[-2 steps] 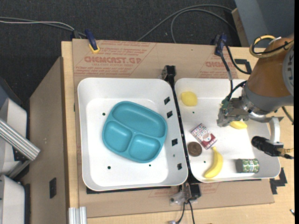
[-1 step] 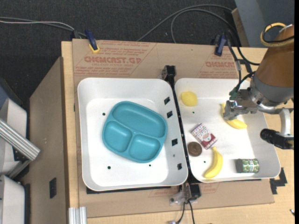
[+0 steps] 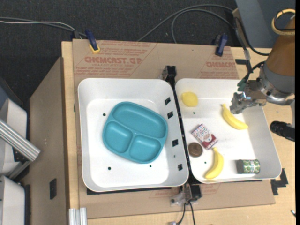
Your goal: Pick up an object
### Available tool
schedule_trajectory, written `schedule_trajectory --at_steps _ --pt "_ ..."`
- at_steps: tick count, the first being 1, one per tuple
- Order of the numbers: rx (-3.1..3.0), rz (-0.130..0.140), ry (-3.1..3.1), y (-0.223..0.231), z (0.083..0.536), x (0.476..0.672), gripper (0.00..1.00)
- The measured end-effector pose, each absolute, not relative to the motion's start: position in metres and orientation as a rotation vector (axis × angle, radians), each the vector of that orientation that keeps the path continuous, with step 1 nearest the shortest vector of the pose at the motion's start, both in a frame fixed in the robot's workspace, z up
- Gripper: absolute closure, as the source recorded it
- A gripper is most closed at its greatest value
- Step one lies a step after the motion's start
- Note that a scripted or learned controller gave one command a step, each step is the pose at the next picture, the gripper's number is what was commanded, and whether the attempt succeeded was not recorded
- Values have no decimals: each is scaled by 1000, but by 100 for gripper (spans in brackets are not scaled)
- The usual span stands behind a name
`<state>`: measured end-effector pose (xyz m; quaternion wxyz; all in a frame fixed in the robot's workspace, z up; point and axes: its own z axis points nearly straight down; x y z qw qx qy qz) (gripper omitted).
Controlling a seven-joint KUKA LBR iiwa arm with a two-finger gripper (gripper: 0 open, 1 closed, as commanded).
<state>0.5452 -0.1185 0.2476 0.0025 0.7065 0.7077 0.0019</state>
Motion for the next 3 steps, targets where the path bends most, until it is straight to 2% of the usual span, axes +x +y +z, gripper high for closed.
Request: schedule_trajectory --at_steps 2,3 --pt "2215 3 2227 -21 241 589 100" --pt "2213 5 2230 36 247 603 100"
